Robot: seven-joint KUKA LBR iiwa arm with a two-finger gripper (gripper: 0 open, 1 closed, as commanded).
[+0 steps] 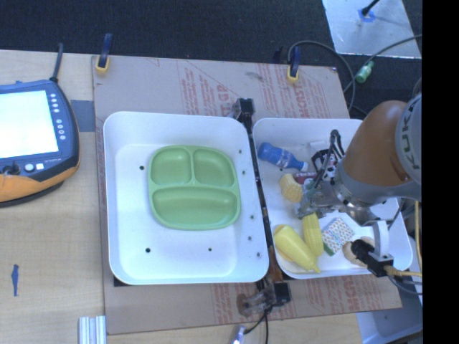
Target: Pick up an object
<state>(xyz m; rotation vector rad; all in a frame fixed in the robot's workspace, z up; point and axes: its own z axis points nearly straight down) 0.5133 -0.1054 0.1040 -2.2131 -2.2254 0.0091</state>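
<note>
Two white bins (115, 192) are sitting on the bench; at 3 o'clock the gripper (313, 205) is hanging over corn (311, 233), its opening impossible to tell.

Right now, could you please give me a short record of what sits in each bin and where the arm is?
left bin: green plate with three compartments
right bin: blue bottle, banana, corn, checkered packet
arm: over right bin, reaching in from the right
gripper: low, just above the corn
grasp: cannot tell
bench left: tablet
</note>
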